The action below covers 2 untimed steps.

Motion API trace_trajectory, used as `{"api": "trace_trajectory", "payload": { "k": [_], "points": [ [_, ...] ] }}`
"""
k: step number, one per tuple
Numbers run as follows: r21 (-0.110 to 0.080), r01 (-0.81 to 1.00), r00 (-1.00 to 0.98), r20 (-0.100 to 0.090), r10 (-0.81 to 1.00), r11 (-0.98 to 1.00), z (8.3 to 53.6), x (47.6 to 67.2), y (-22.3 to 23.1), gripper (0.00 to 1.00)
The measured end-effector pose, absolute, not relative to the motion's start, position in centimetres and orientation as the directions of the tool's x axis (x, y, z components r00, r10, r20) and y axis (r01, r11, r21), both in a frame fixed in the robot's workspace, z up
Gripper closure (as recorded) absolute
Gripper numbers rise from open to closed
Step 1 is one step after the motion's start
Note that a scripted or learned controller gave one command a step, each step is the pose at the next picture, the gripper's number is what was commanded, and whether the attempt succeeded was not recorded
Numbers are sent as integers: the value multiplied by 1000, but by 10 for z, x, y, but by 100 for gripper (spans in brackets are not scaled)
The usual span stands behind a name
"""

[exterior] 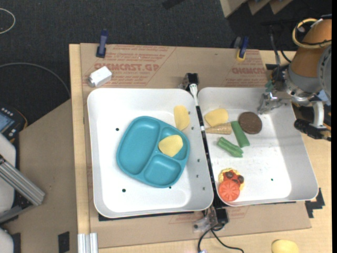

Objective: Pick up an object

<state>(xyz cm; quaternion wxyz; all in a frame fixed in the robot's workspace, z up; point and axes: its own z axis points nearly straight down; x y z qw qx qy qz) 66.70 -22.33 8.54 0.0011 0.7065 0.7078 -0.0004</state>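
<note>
Grey hand [269, 101] above right bin [295, 157], near brown disc [250, 123]

Bright even overhead light, soft shadows, mild glare on white bins [100, 141], slightly soft focus.

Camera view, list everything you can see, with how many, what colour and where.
Bins: two, white, side by side on the bench.
Divided plate: one, teal, left bin.
Yellow pieces: two, one on the plate, one beside it by the divider.
Yellow wedge: one, right bin.
Cone: one, tan, right bin.
Green sticks: two, right bin.
Brown disc: one, right bin.
Pizza slice: one, red and yellow, right bin's near edge.
Clamps: two, blue, far board edge.
Arm: one, grey and orange, right.
Tool: one, metallic, above right bin's far corner.
</note>
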Motion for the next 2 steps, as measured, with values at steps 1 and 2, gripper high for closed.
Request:
{"api": "trace_trajectory", "payload": {
  "k": [1,2],
  "points": [
    [1,1000,-2,-2,1000,2,85,667,-223,100],
    [1,1000,-2,-2,1000,2,85,667,-223,100]
  ]
}}
